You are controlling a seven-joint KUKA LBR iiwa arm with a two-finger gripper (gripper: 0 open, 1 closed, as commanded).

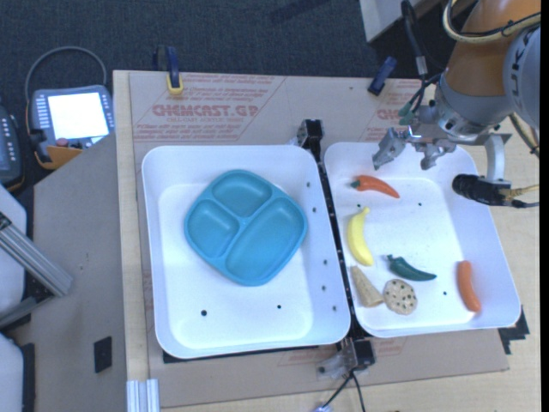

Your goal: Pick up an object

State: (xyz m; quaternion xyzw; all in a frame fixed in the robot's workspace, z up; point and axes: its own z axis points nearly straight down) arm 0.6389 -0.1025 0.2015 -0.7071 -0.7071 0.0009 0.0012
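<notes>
Six foods wait in the right bin [480, 230] as the tool [412, 149], spread and empty, hovers above the chili [376, 185], descent likely next.

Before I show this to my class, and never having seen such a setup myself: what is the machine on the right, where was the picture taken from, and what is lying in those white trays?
One camera above the bench looks down at a slant. The grey and orange machine is a robot arm reaching in from the right. Its gripper, two open fingers, hangs over the far end of the right bin, with nothing between them.

The right bin holds toy food: a carrot nearest the gripper, a banana, a dark green pepper, a sausage, a cookie and a tan wedge. The left bin holds a blue divided plate.

The job is to pick up an object; none is held.
</notes>
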